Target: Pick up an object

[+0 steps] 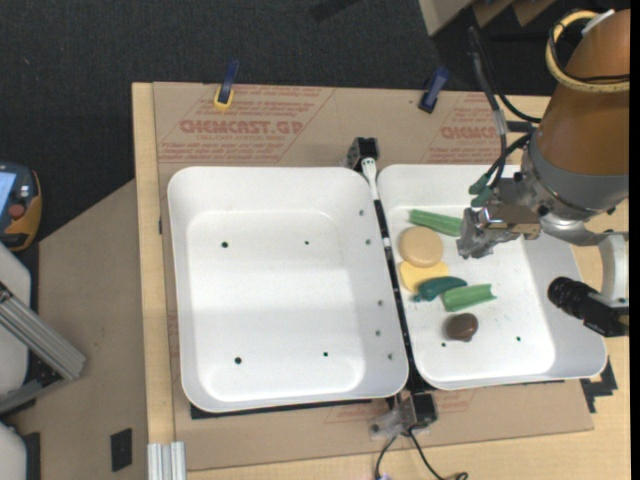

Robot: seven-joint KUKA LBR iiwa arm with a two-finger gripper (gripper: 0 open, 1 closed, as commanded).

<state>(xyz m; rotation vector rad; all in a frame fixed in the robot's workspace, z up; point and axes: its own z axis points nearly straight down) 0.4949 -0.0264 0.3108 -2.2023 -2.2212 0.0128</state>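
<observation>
The left bin (270, 288) lay bare beside the right bin (535, 353), where a tan disc (421, 246), green pieces (468, 295) and a brown lump (461, 327) clustered (tightly packed). The gripper (474, 245) hovered above; crowding risked a glancing, failed grasp.

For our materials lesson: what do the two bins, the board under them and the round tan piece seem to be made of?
Bins: probably thin moulded plastic, smooth white, rounded corners, soft sheen.
Board: looks like cardboard, matt brown with red printed lettering.
Round tan piece: possibly foam or rubber, dull and even; the view leaves it open.
</observation>
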